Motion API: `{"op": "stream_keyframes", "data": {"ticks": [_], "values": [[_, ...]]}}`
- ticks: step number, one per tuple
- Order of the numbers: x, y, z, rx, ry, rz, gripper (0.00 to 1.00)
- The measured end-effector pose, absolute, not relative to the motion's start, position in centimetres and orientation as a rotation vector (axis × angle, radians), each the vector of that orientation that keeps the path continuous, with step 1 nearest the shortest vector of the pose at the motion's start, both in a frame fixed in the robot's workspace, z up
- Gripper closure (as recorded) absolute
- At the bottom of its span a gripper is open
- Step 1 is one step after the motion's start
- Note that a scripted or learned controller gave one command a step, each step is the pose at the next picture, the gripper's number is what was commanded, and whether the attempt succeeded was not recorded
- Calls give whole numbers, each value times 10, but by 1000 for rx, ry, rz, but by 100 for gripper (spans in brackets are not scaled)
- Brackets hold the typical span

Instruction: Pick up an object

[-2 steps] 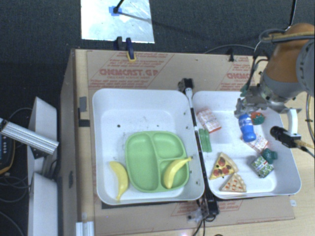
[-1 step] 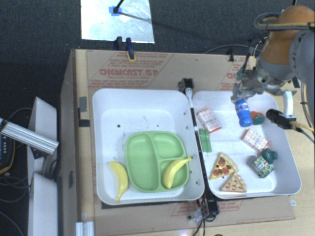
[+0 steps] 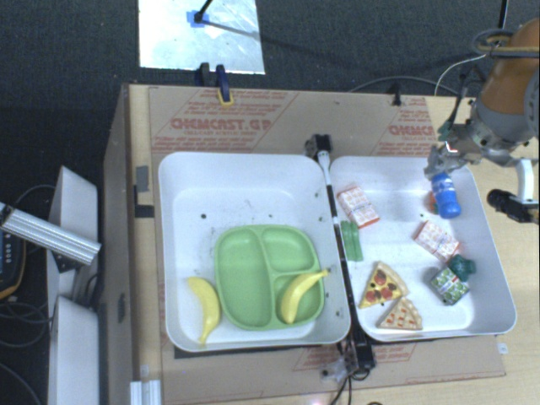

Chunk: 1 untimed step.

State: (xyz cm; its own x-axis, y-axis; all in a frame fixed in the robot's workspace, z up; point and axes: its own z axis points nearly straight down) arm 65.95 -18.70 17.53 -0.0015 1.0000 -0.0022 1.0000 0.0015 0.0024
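My gripper hangs over the far right corner of the right bin, on the grey arm with the orange band. Directly below and touching or nearly touching it is a blue bottle with an orange end; whether it is held I cannot tell. Further objects in the right bin are a red-and-white carton, a green packet, two pizza slices, a pink-and-white carton and a green box beside a dark green piece.
The left bin holds a green divided plate with one banana on it and another banana beside it. A black divider runs between the bins. Cables trail at the right bench edge.
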Motion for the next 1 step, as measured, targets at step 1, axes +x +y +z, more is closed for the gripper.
{"op": "stream_keyframes", "data": {"ticks": [1], "values": [[670,-135,228,2212,2224,6,100]]}}
